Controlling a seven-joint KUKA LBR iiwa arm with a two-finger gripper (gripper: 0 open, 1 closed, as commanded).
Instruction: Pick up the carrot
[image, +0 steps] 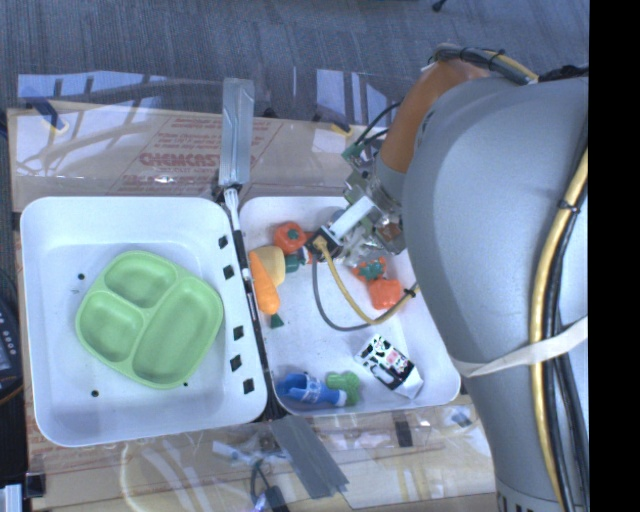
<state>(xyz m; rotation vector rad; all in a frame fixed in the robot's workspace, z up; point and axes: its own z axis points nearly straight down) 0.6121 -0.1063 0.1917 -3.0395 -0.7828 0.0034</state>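
The carrot (265, 287) lies along the left wall of the right bin (437, 340), orange, with a small green tip pointing toward the front. My gripper (375, 243) hangs low over the back right part of that bin, a good way to the right of the carrot and apart from it. Just under the gripper sits a small orange and teal toy (372, 268), and I cannot make out whether it touches it. The arm's grey body covers the bin's right side.
A red-orange tomato (290, 236) and a pale yellow piece (271, 260) sit just behind the carrot. An orange toy (386, 293), a cow-patterned carton (390, 365) and a blue and green toy (315, 390) lie further forward. The left bin (40, 240) holds a green divided plate (150, 318).
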